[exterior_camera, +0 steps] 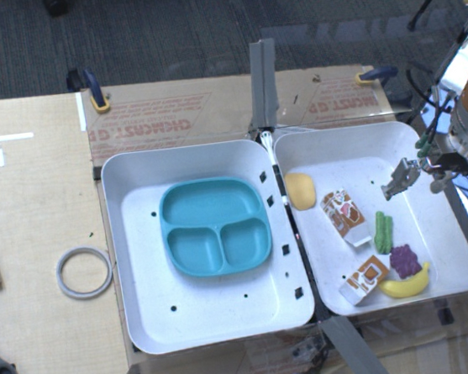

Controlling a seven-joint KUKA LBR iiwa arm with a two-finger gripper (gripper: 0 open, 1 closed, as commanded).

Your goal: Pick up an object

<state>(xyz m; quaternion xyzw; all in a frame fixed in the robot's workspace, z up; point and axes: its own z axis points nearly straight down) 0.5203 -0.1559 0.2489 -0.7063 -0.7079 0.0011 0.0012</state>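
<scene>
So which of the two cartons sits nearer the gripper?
The upper carton, beside the green vegetable; the other carton lies lower, touching the banana.

Even, bright overhead light washes the two shallow white plastic bins [209,329] nearly to glare, leaving only soft, faint shadows under the contents. The dark carpeted floor [196,13] stays dim. Focus is slightly soft throughout, with mild graininess.

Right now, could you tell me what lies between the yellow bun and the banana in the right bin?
In the camera view, a carton lies between the bun and the banana, with a second carton nearer the banana.
</scene>
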